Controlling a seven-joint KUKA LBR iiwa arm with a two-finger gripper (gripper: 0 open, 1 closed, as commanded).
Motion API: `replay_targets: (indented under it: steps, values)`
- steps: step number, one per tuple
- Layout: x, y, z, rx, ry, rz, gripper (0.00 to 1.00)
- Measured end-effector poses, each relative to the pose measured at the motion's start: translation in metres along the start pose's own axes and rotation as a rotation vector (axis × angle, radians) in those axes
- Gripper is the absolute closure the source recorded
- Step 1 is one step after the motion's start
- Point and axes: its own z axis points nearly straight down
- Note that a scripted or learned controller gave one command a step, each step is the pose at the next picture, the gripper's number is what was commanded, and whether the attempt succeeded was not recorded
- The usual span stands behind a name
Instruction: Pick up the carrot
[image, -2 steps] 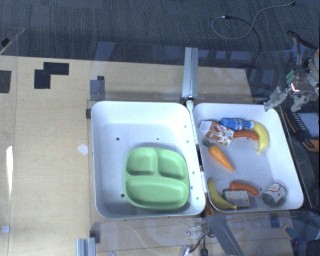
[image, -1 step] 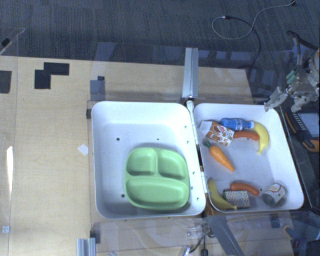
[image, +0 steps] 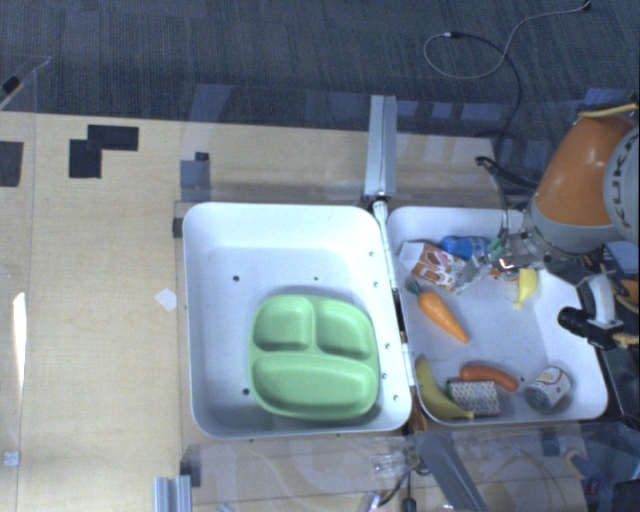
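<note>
The carrot (image: 442, 315) is seen lying free in the right bin (image: 585, 400), slanted, just below a small carton (image: 433, 266). The gripper (image: 503, 257) is blurred beside a blue item (image: 462, 246); its state cannot be told. A yellow piece (image: 525, 286) is partly hidden.

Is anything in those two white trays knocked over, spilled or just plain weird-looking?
Nothing looks spilled or broken. The right bin is a loose jumble: the carrot lies at a slant near its left wall, a banana curls along the bottom edge, and a small can lies on its side. The green tray sits slightly askew in the left bin.
</note>
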Motion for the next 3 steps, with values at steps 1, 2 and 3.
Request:
replay_targets:
  steps: [1,2,3]
  values:
    - [0.06,-0.056,0.049,-0.012,-0.007,-0.157,0.0]
    - [0.036,-0.007,0.05,-0.009,-0.004,-0.189,0.0]
    - [0.037,-0.004,0.038,-0.015,-0.004,-0.19,1.0]
